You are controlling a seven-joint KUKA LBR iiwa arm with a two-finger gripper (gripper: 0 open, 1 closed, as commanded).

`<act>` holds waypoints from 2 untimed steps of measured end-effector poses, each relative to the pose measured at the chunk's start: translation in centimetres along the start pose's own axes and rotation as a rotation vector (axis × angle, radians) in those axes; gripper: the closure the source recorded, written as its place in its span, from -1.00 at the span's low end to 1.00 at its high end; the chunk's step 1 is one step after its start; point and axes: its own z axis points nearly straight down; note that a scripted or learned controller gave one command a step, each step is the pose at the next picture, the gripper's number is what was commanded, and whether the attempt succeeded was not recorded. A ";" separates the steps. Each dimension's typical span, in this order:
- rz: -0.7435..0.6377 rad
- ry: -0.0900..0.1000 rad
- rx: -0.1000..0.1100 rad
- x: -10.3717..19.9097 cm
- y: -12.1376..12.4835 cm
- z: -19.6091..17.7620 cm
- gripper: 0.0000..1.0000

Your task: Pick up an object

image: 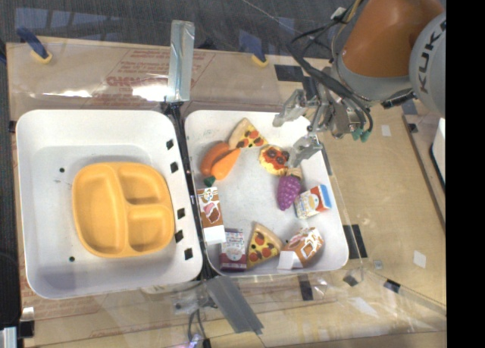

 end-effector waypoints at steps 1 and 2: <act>-0.047 0.011 -0.006 -1.7 5.0 16.6 -1.00; 0.100 -0.005 -0.001 -2.9 6.1 16.9 -1.00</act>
